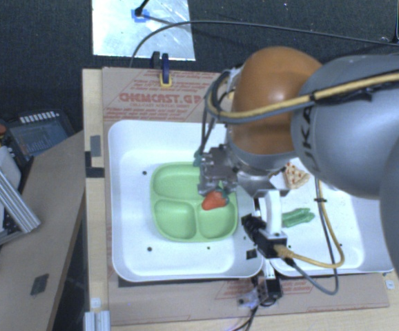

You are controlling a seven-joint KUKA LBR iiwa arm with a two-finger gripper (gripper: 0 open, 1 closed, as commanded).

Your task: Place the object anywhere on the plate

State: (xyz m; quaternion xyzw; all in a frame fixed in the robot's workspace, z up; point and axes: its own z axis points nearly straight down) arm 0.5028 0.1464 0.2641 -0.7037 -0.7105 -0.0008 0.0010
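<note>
A light green divided plate (179,209) lies in the left white bin (127,185). My gripper (215,185) hangs over the plate's right side, pointing down. A red strawberry-like object (215,200) with a green top sits right at the gripper's tips, over the plate's right compartment. The arm's orange band and grey body cover the area above and to the right. I cannot see whether the object is pinched or just resting on the plate.
The right bin (344,247) holds a green pod-shaped toy (297,217) and a slice of pizza-like toy (296,176). A yellow cable (327,243) loops across the right bin. A cardboard sheet lies under both bins.
</note>
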